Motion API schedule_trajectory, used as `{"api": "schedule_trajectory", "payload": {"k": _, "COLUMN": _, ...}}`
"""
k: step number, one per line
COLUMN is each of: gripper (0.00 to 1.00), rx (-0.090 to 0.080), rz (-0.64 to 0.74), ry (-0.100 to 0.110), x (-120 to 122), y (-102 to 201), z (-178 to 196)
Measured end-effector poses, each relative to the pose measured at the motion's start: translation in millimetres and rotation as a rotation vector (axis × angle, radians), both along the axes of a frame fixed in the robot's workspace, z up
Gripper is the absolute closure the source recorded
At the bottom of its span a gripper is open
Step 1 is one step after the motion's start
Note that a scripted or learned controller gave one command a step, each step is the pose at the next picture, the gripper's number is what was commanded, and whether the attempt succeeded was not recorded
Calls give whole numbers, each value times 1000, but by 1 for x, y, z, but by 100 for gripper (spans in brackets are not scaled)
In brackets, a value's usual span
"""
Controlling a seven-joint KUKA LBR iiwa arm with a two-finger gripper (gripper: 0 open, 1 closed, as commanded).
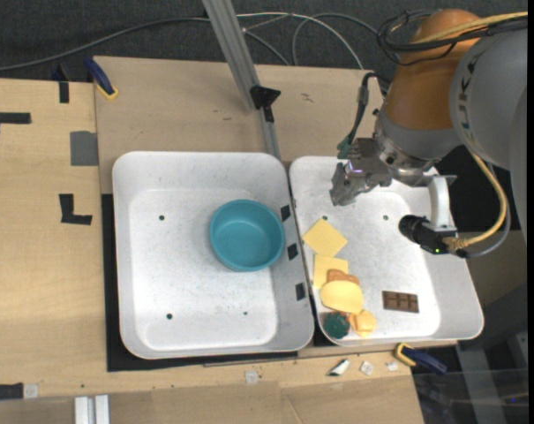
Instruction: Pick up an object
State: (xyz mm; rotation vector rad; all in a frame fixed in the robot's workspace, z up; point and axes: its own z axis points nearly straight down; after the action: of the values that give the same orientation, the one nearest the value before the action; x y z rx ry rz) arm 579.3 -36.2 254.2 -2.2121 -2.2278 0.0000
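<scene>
Yellow flat piece (324, 237) lies in the right bin (443, 325), near its left wall. Gripper (344, 189) hangs above that bin's far end; finger state cannot be determined.

teal bowl (245, 235) | yellow slice (325, 238) | brown chocolate bar (400, 302) | white speckled bins (143, 193)

The grey arm with its orange band (425, 78) reaches in from the right, wrist bent downward, its two-finger metal end effector (344, 188) pointing down and leftward.
</scene>
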Motion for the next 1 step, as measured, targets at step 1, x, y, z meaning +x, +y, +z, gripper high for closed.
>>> {"api": "schedule_trajectory", "payload": {"k": 1, "gripper": 100, "rx": -1, "rz": 0, "ry": 2, "x": 1, "y": 59, "z": -15}}
